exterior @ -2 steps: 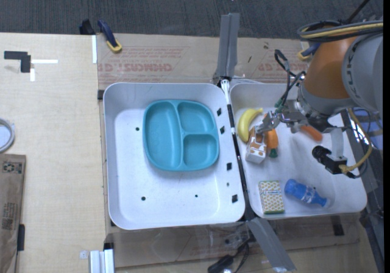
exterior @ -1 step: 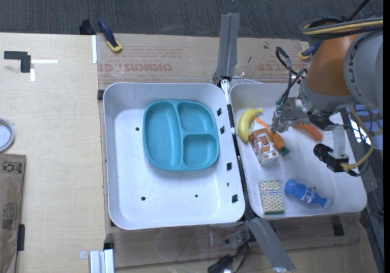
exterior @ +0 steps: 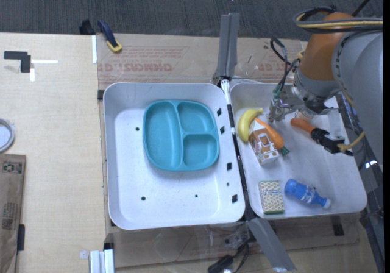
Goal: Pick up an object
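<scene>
The tool (exterior: 279,109), its grip state not discernible, is poised low in the right bin (exterior: 341,198), just at three o'clock of the banana (exterior: 246,123), presumably targeted for pickup.

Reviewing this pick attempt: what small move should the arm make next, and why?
Probably a short descent. The gripper hangs in the right bin with nothing seen between its fingers, close beside the banana and carrot. Easing straight down near the banana's upper end looks like the nearest chance of a grasp.
</scene>
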{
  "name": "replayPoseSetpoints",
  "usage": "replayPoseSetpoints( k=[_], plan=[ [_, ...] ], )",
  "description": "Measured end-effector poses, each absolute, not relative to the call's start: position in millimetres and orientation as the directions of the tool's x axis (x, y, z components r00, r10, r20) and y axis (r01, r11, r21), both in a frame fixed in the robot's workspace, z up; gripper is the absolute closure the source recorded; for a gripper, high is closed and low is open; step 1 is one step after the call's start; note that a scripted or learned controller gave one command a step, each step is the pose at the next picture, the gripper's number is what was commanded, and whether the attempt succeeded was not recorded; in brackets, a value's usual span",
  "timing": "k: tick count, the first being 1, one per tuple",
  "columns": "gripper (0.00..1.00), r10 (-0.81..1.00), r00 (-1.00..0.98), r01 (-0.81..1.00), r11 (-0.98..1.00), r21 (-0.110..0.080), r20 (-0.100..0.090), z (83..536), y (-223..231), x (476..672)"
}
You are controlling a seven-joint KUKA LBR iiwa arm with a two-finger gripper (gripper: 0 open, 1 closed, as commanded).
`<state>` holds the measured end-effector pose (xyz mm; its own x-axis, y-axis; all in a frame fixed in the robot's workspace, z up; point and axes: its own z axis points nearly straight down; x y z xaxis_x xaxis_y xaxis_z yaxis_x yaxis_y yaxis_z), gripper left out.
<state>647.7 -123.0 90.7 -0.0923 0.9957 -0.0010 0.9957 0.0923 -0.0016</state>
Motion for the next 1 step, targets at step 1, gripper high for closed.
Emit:
replayPoseSetpoints(
  k=[1],
  plan=[
    [0.0,0.996,-0.093,0.996,0.093,-0.002,-0.001,90.7,-122.8,647.8]
  ],
)
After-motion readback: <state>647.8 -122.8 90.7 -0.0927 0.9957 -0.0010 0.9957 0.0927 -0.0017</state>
